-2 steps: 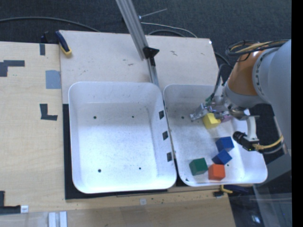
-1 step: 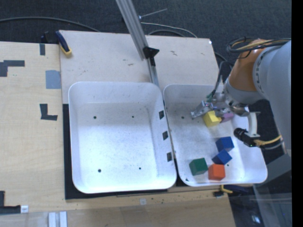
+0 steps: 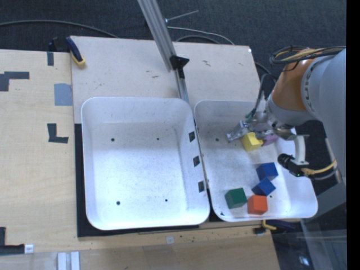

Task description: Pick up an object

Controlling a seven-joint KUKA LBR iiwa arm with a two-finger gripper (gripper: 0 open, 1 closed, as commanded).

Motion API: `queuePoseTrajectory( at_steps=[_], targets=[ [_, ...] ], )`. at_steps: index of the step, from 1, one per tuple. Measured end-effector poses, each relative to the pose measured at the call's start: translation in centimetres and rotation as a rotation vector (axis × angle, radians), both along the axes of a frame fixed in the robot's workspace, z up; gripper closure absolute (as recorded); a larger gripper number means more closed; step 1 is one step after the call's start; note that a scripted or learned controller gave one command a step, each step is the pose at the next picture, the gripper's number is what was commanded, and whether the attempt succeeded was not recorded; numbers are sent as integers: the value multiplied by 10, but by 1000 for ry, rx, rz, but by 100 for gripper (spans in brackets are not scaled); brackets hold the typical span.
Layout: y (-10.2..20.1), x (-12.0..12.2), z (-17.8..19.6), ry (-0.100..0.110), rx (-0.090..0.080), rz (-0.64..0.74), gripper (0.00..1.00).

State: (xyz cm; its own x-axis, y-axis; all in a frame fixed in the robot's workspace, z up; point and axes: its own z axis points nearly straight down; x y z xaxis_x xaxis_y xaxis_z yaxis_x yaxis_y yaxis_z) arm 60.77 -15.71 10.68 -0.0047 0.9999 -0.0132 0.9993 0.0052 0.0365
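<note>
Camera view: tool (image 3: 245, 133) low in right bin (image 3: 225, 111), at yellow block (image 3: 252, 142).
Impossible to tell whether open or closed; block just beside the tip, no grip seen. Best to centre over the block, close squarely, lift straight, clear of blue blocks (image 3: 266, 178), green block (image 3: 235, 198), orange block (image 3: 257, 205).

Two shallow white plastic bins, left (image 3: 95, 151) and right (image 3: 298, 204), look smooth and faintly glossy, speckled with dark flecks; the pale wooden bench top (image 3: 34, 162) is matt; the slanted ribbed metal rail (image 3: 156, 21) shines dully
</note>
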Motion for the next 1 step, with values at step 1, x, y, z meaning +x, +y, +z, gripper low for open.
queuePoseTrajectory(
  at_steps=[1],
  targets=[
    [0, 47, 1, 20, 5, -2, 0]
  ],
)
